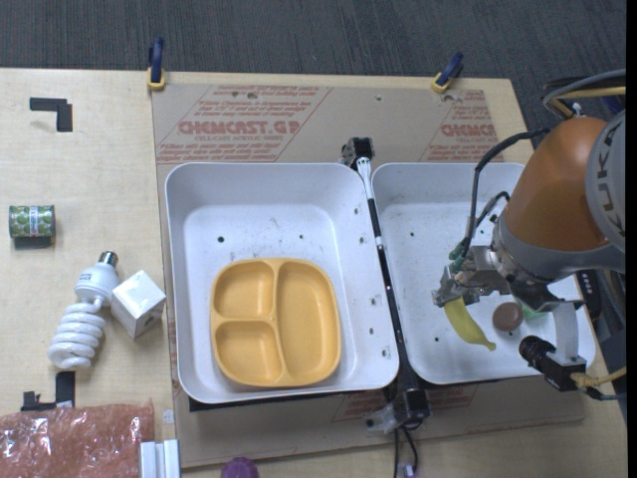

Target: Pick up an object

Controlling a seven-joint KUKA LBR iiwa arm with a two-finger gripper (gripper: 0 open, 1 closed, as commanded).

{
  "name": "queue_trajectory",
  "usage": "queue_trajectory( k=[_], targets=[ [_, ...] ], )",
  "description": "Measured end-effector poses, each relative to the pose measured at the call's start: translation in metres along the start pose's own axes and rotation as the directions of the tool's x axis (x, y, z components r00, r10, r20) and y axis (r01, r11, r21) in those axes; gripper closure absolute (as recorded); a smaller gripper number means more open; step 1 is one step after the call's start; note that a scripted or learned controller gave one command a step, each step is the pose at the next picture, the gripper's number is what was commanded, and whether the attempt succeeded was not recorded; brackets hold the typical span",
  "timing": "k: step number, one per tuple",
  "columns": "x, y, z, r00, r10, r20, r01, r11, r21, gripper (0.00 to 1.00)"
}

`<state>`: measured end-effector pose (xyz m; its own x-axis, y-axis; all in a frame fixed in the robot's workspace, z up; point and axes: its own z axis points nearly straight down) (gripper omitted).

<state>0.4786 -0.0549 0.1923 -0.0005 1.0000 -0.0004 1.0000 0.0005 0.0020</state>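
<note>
Just below the pincer (460, 292), in the right-hand bin (418, 217), lies a yellow banana (468, 325), its upper end touching or all but touching the tool's underside, and a small brown round object (508, 316) sits just beside the banana on the arm's side. The pincer is low over the bin floor at the end of the grey arm, whose orange band (557, 192) bulks above and behind it; whether it is released or clenched I cannot tell, since the wrist hardware hides the tips from this slanted view, and nothing can be seen gripped. My judgement is that the step in hand is the reach for a grasp, with the banana the likeliest target, and the lift not yet done. The next move calls for the tool to settle squarely across the banana's narrow width, not along its curve, close firmly, then rise straight, keeping off the brown object and the bin's near wall. Well away from the pincer, across the divide, the left bin (199, 197) holds a yellow divided plate (276, 322), and farther off on the bench a spiral light bulb (82, 322), a white cube (138, 303) and a small green can (31, 223)
</note>
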Motion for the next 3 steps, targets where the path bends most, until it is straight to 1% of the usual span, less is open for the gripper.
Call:
queue_trajectory(
  k=[1,3],
  targets=[
    [0.015,0.0,0.0,1.0,-0.002,0.0,0.002,1.0,0.001,1.0],
    [0.001,-0.001,0.0,1.0,0.001,0.0,-0.001,1.0,0.002,1.0]
  ],
)
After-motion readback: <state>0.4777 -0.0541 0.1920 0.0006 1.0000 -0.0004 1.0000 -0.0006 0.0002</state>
